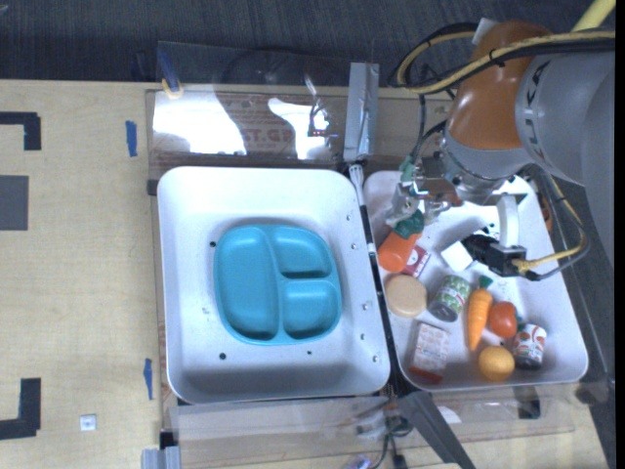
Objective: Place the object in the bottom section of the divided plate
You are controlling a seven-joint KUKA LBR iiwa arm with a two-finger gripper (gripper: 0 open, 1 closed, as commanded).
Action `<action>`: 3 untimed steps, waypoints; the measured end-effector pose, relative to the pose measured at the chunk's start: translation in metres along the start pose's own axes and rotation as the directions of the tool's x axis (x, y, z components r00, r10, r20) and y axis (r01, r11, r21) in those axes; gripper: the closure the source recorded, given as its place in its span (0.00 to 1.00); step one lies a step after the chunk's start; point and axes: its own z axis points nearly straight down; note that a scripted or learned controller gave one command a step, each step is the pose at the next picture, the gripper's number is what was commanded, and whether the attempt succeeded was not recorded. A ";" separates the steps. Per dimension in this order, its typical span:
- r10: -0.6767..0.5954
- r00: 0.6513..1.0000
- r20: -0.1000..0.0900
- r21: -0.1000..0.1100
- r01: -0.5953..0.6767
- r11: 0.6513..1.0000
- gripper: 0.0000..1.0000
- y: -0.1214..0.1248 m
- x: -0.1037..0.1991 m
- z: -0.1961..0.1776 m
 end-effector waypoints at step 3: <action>0.929 0.371 -0.003 0.000 -0.929 0.371 1.00 0.052 0.143 -0.161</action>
